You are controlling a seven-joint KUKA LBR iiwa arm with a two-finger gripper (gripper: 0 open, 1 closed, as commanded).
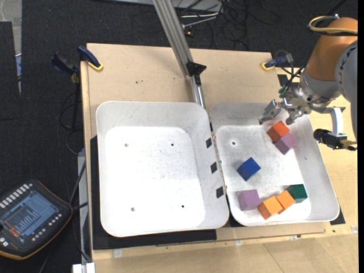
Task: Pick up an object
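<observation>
We see end effector just above orange cube, right bin; fingers look spread, nothing between them. Purple cube touches orange one. We judge risk: descending finger strikes purple neighbour, shoves both, grasp misses.

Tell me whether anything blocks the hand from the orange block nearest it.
Nothing visible does. The hand hangs just above the orange block in the right bin; a purple block touches its lower side.
</observation>
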